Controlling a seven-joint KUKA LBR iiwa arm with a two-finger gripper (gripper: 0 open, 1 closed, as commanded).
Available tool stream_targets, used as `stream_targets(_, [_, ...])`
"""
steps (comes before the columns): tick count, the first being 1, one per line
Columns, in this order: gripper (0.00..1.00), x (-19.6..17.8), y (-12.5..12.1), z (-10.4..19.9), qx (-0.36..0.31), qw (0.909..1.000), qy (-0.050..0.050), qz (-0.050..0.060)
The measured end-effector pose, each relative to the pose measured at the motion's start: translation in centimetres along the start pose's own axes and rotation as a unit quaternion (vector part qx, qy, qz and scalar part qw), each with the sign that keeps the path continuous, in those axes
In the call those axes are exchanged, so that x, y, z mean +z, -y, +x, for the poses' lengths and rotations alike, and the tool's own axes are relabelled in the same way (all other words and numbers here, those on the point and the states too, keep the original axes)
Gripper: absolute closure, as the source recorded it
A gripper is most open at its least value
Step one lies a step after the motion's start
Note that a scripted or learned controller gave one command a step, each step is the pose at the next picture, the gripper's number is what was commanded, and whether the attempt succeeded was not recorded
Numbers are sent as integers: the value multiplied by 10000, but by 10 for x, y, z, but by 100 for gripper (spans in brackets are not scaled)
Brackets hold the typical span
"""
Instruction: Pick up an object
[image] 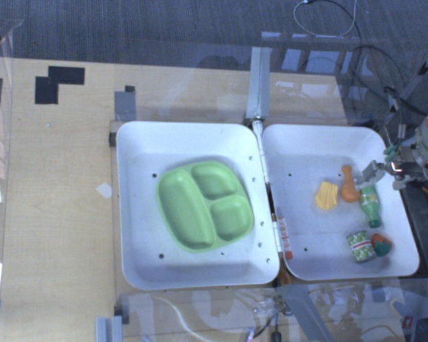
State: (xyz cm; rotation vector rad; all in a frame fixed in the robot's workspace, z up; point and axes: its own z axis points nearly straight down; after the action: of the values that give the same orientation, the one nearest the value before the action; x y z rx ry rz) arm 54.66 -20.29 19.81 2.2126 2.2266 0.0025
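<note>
Two white bins side by side on the tabletop (57, 191). Left bin (139, 262): a green three-compartment plate (205, 205). Right bin (299, 262), beside it: yellow corn (327, 195), orange drumstick (349, 185), green bottle (370, 206), a small can (359, 247) touching a red-green toy (381, 246). Gripper (392, 168) over the right bin's far-right edge, just above the bottle; open or closed, cannot tell.

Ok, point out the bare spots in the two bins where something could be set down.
Right bin: its left half is bare, from the centre divider to the yellow piece. The right side is crowded: orange piece, green bottle, small can, gripper. Left bin: bare strips around the green divided tray.
</note>
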Motion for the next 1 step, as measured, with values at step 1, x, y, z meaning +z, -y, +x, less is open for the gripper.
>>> stream_targets(1, [0, 102, -25, -1, 312, 9995, 5, -24])
